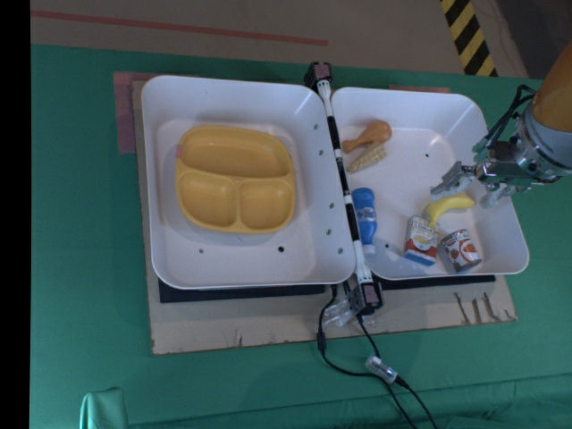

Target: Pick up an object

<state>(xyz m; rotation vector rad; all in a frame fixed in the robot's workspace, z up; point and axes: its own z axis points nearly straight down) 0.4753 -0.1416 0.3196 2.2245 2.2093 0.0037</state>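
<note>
Here, my end effector [472, 182] hovers with fingers spread and nothing between them at the right bin's [407, 105] far edge, just above the banana [449, 206]. Nothing is lifted yet; the can [460, 250] and carton [421, 241] lie near, so the whole pick remains.

Tray [236, 189] in left bin [170, 105]; banana [449, 206], can [460, 250] in right bin [420, 105]
</note>
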